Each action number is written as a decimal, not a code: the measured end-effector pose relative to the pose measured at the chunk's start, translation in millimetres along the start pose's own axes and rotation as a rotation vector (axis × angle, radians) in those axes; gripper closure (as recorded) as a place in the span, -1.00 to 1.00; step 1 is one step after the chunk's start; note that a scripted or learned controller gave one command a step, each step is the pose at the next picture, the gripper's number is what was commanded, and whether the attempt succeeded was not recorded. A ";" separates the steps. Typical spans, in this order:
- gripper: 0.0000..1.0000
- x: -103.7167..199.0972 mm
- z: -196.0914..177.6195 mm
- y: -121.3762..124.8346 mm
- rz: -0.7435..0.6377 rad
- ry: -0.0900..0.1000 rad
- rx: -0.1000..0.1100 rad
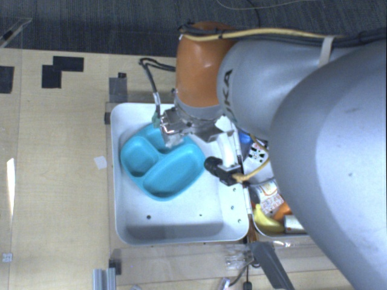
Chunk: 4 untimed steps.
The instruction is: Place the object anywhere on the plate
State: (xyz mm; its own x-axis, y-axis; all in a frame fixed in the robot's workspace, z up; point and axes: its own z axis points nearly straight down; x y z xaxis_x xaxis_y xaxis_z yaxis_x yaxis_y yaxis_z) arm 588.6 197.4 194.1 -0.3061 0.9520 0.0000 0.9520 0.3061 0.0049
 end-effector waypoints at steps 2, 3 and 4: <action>1.00 -6.6 -33.7 -11.8 -0.219 0.000 0.000; 1.00 -6.1 -45.3 -10.1 -0.222 0.000 -0.007; 1.00 -26.9 -45.9 -62.6 -0.211 0.000 0.000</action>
